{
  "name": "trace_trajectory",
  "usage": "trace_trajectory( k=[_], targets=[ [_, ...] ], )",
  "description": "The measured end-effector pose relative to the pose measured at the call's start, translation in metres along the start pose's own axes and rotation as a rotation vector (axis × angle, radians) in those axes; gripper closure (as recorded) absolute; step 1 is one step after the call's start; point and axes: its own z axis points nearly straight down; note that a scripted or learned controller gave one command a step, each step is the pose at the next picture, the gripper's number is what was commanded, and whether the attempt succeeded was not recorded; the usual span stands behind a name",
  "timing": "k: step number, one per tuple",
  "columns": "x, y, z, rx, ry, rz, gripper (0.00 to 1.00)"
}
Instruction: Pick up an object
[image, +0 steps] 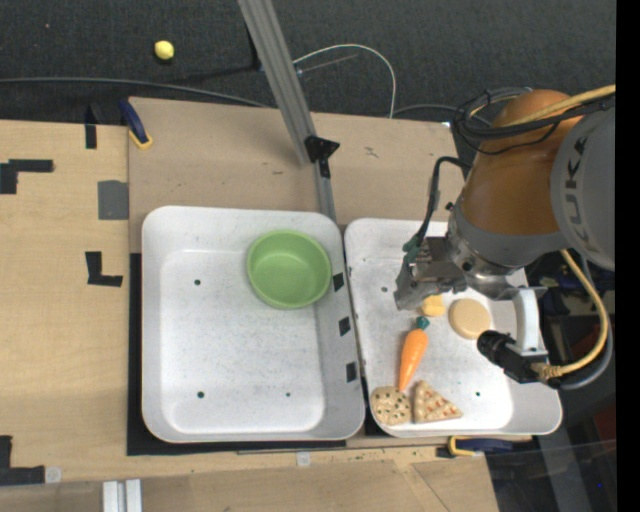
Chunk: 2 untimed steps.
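In the right bin (372, 250) lie an orange carrot (412, 357), a round beige cookie-like piece (468, 318), a small yellow piece (433, 305) and two crackers (412, 405) near the front edge. My gripper (412, 285) hangs over the right bin's middle, just above and left of the yellow piece and the carrot's green tip. The wrist body hides its fingertips. A green bowl (288, 268) sits in the left bin (180, 330), near its back right corner.
A grey metal pole (290, 90) slants down from the top to the gap between the bins. A small yellow ball (164, 49) lies on the dark floor at the top left. Cables loop behind the arm.
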Motion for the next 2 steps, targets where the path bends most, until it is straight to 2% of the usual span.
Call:
trace_trajectory(
  k=[2],
  targets=[
    [0.115,0.018,0.006,0.0,-0.001,-0.001,1.0]
  ],
)
